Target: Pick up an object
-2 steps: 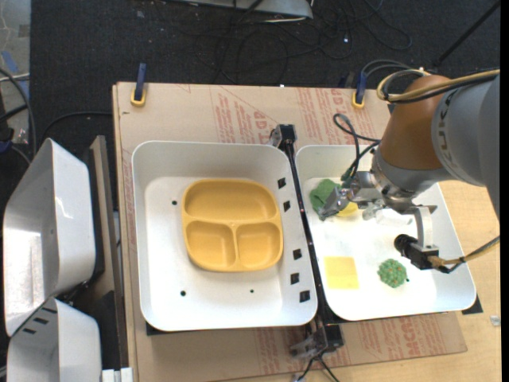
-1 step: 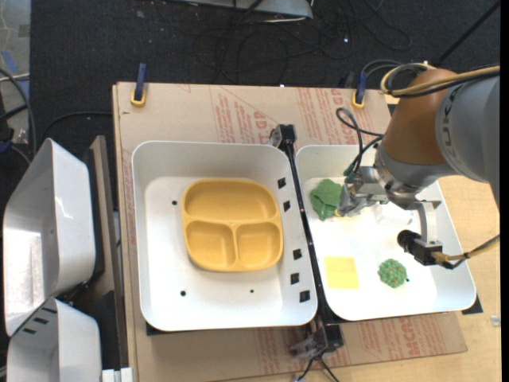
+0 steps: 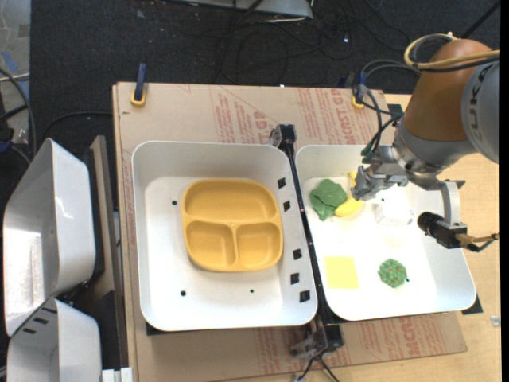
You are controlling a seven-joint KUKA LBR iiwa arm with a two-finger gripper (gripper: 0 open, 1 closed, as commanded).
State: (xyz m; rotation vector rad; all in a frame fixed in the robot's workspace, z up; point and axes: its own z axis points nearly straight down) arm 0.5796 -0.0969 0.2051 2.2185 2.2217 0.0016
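- Hand (image 3: 364, 188) low in the right bin (image 3: 453, 293), at its upper left part, right over a small yellow piece (image 3: 347, 208), perhaps a toy banana.
- Cannot tell from this slant whether apart, together, or clamped on anything.
- Yellow piece touching a crumpled green soft thing (image 3: 327, 196) just to its left, near the divider between the bins.
- Probably light and smooth, so likely to slip; best pinched across its narrow middle, clear of the green neighbour.
- Green thing looks floppy, apt to snag and ride along.
- Further down the same bin: a flat yellow square (image 3: 341, 272), hard to pinch; a round green knobbly ball (image 3: 392, 272).
- Left bin (image 3: 159, 293) on the worktop (image 3: 199, 106) with a yellow divided plate (image 3: 233, 223).
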